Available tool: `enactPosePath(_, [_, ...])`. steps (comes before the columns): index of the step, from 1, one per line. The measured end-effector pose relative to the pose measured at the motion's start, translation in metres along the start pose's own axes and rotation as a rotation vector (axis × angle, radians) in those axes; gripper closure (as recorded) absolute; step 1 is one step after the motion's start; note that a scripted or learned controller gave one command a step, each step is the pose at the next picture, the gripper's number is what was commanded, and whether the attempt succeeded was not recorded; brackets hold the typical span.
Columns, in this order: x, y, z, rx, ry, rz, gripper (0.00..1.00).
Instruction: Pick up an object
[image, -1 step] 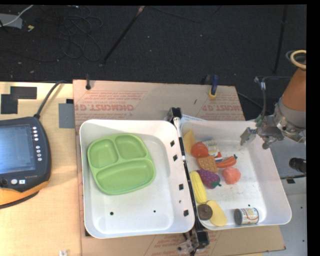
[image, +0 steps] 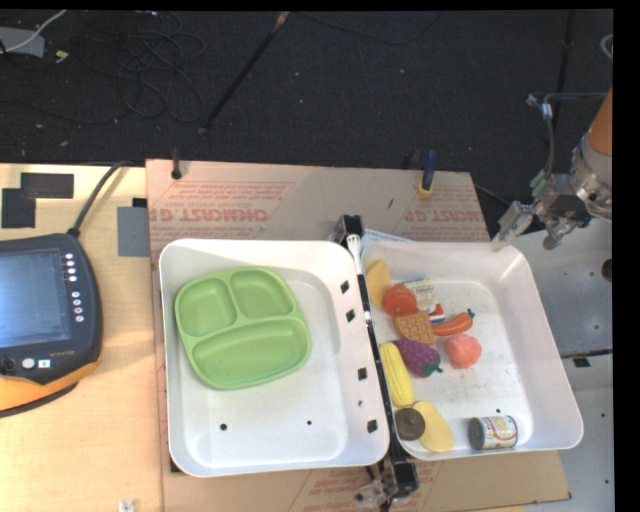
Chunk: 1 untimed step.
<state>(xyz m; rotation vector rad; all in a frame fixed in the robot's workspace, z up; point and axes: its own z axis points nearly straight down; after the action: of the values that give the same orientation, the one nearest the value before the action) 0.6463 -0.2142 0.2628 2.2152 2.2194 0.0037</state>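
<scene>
Reaching in from beyond the right bin's (image: 540, 300) far corner, the pincer (image: 540, 222) hangs spread wide with nothing between its fingers. Best target, I judge: the pinkish toy fruit (image: 462, 350), sitting apart from the corn (image: 397, 373) and grapes (image: 418, 355); descend straight, straddle, then close.

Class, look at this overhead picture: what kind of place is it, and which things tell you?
Probably a robotics lab bench: a robot claw beside two white bins, toy food, and a handheld control pendant nearby.
</scene>
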Motion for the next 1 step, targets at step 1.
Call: enactPosePath(1, [0.0191,-0.0023,-0.0054,0.007,0.003,0.000,0.00])
